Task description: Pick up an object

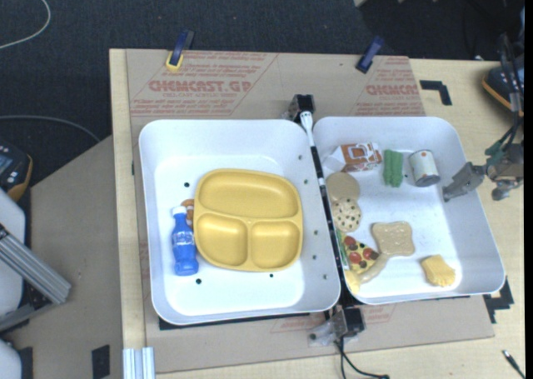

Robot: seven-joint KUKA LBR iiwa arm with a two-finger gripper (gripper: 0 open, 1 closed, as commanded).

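Note:
The right bin (475,227) holds several toy foods: a brown and white carton (360,156), a green piece (392,167), a silver can (423,167), a tan disc (342,187), a chip cookie (346,216), a toast slice (393,238), a pizza slice (360,254) and a yellow chunk (438,270). My gripper (480,182) hangs over that bin's right rim, right of the can. It looks open with nothing between its fingers.
The left bin (158,152) holds a yellow divided plate (247,219) and a blue bottle (183,242) lying beside the plate's left edge. Clamps (176,51) sit on the bench's far edge.

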